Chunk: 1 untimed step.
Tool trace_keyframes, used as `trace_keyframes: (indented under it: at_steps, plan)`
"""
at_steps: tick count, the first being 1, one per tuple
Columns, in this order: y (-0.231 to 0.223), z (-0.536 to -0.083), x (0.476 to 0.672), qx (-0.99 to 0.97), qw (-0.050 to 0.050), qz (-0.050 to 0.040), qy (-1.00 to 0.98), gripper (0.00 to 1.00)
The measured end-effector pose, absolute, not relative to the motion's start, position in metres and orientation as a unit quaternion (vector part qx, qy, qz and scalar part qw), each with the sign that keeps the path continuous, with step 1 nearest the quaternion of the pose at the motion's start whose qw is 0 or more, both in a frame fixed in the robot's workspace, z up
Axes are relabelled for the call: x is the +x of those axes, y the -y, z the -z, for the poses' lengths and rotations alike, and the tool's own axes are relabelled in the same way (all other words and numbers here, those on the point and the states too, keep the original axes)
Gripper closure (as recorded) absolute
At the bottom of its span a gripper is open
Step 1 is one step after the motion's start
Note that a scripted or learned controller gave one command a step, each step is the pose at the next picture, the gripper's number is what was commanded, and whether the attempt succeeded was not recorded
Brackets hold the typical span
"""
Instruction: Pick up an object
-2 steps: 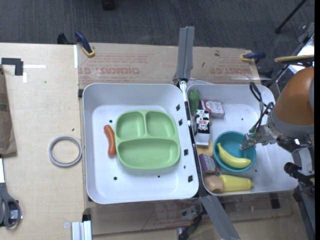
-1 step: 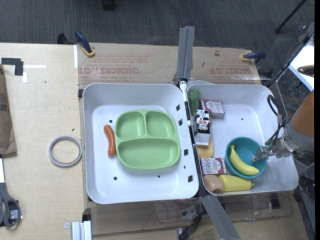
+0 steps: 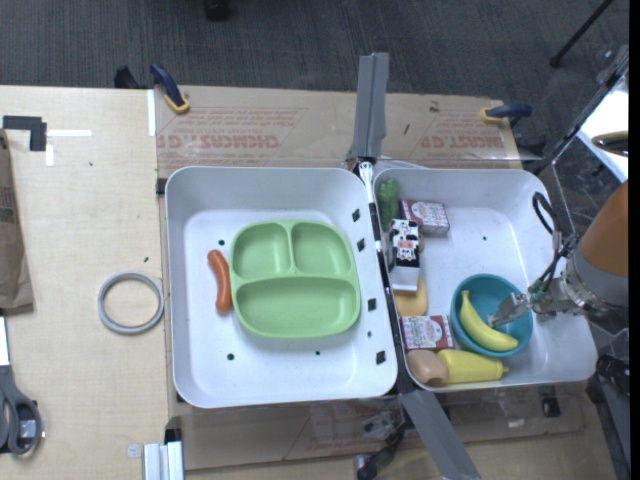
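Note:
My gripper reaches in from the right and hangs low over the right side of a blue bowl in the right bin. A yellow banana lies in that bowl, just left of and below the gripper tip. Whether the tip touches the banana or the bowl's rim I cannot make out. A yellow bottle and a beige piece lie at the bin's front edge. Small printed cartons stand along the bin's left wall.
The left bin holds a green divided plate and an orange-red sausage beside it. A red box and a green item sit in the right bin. A grey ring lies on the bench at left.

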<state>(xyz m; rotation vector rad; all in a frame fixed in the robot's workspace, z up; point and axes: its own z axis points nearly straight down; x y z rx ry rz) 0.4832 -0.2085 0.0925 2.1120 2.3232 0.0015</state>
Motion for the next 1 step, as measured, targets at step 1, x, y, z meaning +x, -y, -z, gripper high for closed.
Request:
trace_keyframes:
  at_steps: [1]
  plan:
    - [0.1938,-0.0911,0.5270,0.638,0.000,0.0002,-0.770,0.00]
